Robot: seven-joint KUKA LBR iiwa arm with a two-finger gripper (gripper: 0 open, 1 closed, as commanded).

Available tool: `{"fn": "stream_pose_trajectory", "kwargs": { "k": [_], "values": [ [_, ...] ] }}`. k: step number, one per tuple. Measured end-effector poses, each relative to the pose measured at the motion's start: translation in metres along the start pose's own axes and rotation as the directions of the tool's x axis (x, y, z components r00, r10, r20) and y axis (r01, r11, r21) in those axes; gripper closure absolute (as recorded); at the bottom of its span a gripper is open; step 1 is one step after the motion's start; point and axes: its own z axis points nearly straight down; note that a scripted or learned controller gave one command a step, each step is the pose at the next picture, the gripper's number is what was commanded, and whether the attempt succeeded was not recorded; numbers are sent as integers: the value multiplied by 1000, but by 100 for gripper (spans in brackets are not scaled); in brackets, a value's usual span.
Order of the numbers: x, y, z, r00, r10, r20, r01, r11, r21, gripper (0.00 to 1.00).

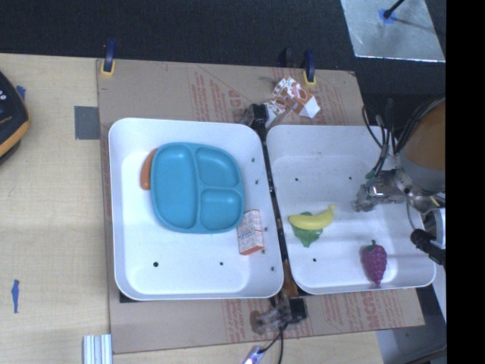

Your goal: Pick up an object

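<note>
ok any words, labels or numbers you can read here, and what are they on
No text reads clearly enough to quote.
Cardboard sheet under the bins: faint red print, too blurred to read.
Small packet in the left bin: red and white print, too small.
Crumpled wrapper above the bins: patterned print, unreadable.

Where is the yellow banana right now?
The banana lies in the right bin, near its left wall, resting on a green thing, with the purple grapes further right.
</note>
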Motion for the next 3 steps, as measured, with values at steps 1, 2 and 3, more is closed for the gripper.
{"fn": "stream_pose_trajectory", "kwargs": {
  "k": [1,2,3],
  "values": [
    [-3,17,-128,1000,1,0,-1,1000,-4,100],
    [8,57,0,1000,0,-1,0,1000,0,100],
    [-7,79,-143,1000,1,0,-1,1000,-4,100]
  ]
}}
